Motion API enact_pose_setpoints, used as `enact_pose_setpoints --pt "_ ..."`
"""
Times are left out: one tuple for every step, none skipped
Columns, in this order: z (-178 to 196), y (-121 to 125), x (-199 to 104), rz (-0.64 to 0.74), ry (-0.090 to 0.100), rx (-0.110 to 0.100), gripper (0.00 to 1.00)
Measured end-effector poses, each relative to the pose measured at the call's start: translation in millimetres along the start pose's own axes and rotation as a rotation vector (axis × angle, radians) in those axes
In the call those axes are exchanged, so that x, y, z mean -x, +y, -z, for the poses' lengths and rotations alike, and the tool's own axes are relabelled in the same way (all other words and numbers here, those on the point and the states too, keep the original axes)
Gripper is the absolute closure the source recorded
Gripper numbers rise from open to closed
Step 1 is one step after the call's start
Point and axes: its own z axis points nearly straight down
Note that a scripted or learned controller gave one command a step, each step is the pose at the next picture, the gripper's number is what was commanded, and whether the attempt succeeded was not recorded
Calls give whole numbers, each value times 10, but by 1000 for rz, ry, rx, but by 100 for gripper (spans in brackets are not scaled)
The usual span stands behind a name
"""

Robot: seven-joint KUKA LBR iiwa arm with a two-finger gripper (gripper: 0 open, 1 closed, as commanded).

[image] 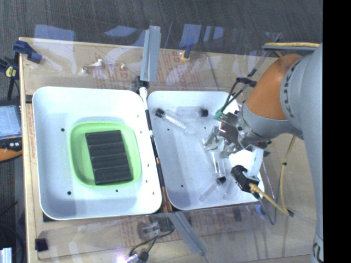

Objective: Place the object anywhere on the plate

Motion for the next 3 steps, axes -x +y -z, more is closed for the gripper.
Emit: enact_pose_setpoints --pt "147 -390 -753 111 -2 -3 100" --pt "196 -479 -1449 190 -2 0 100" --pt "196 -478 -1448 189 -2 0 0"
